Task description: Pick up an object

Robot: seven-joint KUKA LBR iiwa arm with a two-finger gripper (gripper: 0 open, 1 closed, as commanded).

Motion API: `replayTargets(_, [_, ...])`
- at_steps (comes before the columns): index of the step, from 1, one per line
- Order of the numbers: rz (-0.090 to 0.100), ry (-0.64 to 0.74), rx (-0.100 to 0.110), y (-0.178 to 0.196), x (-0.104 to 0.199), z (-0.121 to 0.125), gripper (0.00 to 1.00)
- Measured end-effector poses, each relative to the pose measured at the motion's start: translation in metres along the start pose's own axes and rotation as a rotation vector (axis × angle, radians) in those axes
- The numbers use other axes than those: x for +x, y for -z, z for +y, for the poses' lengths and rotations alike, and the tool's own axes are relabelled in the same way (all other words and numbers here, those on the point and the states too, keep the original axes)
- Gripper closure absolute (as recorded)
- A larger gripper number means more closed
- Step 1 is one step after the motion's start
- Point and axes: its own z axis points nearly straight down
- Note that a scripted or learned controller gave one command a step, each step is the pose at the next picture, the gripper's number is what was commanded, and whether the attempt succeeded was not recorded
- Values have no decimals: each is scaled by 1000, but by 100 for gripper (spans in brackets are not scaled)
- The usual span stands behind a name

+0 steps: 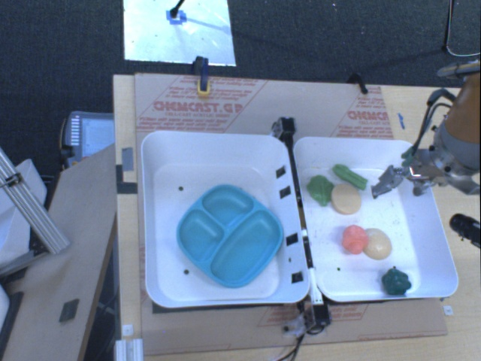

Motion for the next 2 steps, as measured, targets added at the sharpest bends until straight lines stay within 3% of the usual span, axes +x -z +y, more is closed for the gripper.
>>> replayTargets(2, [1, 1, 0, -98, 9, -8, 0])
